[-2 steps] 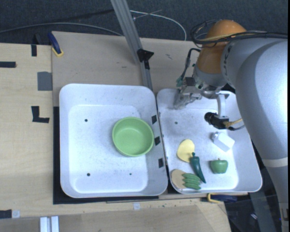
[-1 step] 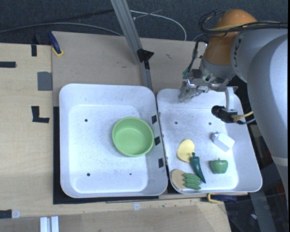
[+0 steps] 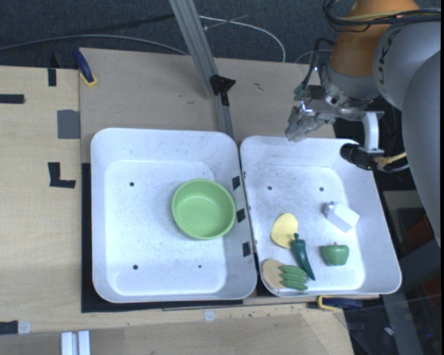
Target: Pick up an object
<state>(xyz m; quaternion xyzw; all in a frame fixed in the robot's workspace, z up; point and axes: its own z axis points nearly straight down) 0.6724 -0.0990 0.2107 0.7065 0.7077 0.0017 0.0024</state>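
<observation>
Hanging over the far rim of the right bin (image 3: 370,198), the hand (image 3: 302,124) sits at the end of the grey arm (image 3: 399,50), whose orange band (image 3: 370,21) shows above the wrist; nothing is seen in its grip, and whether it is released or clenched I cannot tell. All the loose things lie well apart from it, toward the near side of that bin. A yellow piece (image 3: 283,228) rests near the bin's middle, with a dark green pepper (image 3: 301,254) touching its near edge and slanting toward the front. Just in front of the pepper, a tan disc (image 3: 272,274) with a light green ridged piece (image 3: 294,276) on it sits at the near left corner, against the rim. A green bell pepper (image 3: 335,254) stands to the right of the dark one, apart from it. Beyond that, a white block (image 3: 344,217) lies with a small grey piece (image 3: 328,208) at its left end. The left bin (image 3: 118,161) holds a green bowl (image 3: 203,209), upright, right of its centre. Both bins stand side by side on the bench (image 3: 29,220), and a grey pole (image 3: 196,35) slants down to the gap between them.
</observation>
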